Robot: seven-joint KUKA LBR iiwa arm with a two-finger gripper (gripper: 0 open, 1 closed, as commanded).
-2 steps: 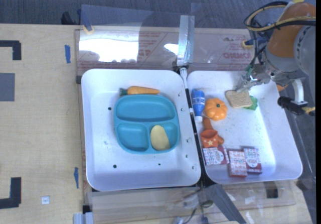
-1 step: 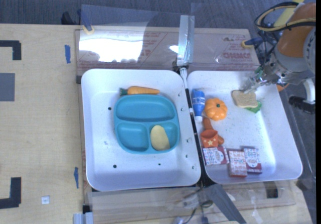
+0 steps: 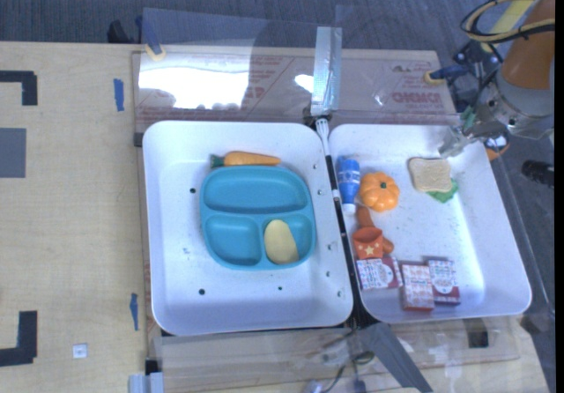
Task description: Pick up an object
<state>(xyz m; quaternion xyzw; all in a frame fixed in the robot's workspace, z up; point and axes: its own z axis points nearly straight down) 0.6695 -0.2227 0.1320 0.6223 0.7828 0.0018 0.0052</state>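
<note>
A teal three-compartment plastic tray [image 3: 256, 215] sits in the left white bin [image 3: 167, 233], a smooth yellow potato-shaped piece [image 3: 280, 241] in its lower right section and an orange toy carrot [image 3: 251, 159] along its top edge. The right white bin [image 3: 493, 241] holds a toy sandwich slice [image 3: 431, 175], a ribbed orange pumpkin [image 3: 380, 192], a blue-capped bottle [image 3: 348, 181] and small red cartons [image 3: 414, 279] near its lower rim. At upper right, the gripper [image 3: 463, 137] hovers beside the sandwich; whether its fingers are spread cannot be told.

The arm [image 3: 529, 74] is cut off by the right edge.
</note>
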